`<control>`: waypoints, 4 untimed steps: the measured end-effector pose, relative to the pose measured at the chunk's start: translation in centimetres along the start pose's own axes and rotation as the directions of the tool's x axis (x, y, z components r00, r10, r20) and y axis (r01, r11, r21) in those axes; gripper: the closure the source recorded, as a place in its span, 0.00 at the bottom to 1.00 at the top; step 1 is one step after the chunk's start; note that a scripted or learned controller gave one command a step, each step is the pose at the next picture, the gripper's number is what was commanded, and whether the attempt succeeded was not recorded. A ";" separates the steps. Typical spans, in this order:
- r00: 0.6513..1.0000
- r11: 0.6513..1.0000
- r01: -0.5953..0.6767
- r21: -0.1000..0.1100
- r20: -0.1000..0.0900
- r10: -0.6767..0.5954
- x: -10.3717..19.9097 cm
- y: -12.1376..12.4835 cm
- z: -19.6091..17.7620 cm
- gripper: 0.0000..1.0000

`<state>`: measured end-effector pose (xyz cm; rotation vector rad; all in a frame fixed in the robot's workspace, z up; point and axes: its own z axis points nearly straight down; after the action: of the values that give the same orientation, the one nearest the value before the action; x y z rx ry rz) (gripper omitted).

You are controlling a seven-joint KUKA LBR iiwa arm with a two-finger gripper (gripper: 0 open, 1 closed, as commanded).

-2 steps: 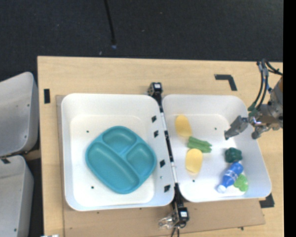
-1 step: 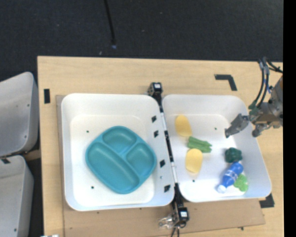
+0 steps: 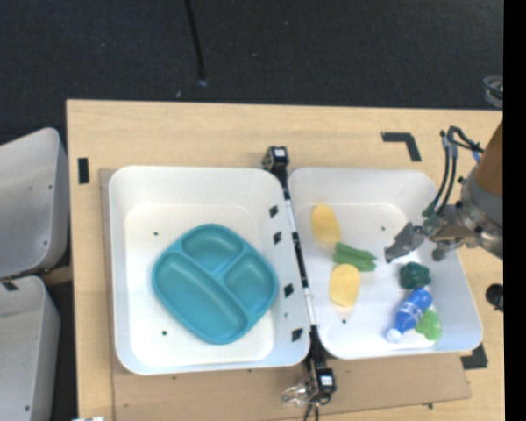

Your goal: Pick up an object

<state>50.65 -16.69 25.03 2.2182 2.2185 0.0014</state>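
1. Two white bins sat on the bench; the left bin (image 3: 123, 235) held a teal divided plate (image 3: 214, 282).
2. The gripper (image 3: 418, 245) hung spread apart, holding nothing, over the right bin (image 3: 368, 187).
3. A dark green object (image 3: 413, 276) lay just near of it, untouched.

Two bins are sitting side by side on the bench (image 3: 88, 130). A divided tray (image 3: 214, 282) is lying in the left bin (image 3: 131, 340). In the right bin (image 3: 368, 189), two oval pieces (image 3: 325, 224) (image 3: 344, 285) are lying near the dividing edge, with a pod-shaped piece (image 3: 354, 255) between them. A round piece (image 3: 414, 275) is resting further right, and behind the gripper (image 3: 421, 242); a small bottle (image 3: 408, 314) is lying nearer the front edge.
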 end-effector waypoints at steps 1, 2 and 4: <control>1.000 1.000 -0.001 0.002 -0.001 0.001 -0.4 -0.1 5.9 0.00; 1.000 1.000 -0.004 0.003 -0.001 0.004 0.3 -0.4 10.5 0.00; 1.000 1.000 -0.002 0.002 -0.002 0.002 0.5 -0.9 5.3 1.00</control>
<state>49.82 -16.18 19.72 2.2220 2.2186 0.0007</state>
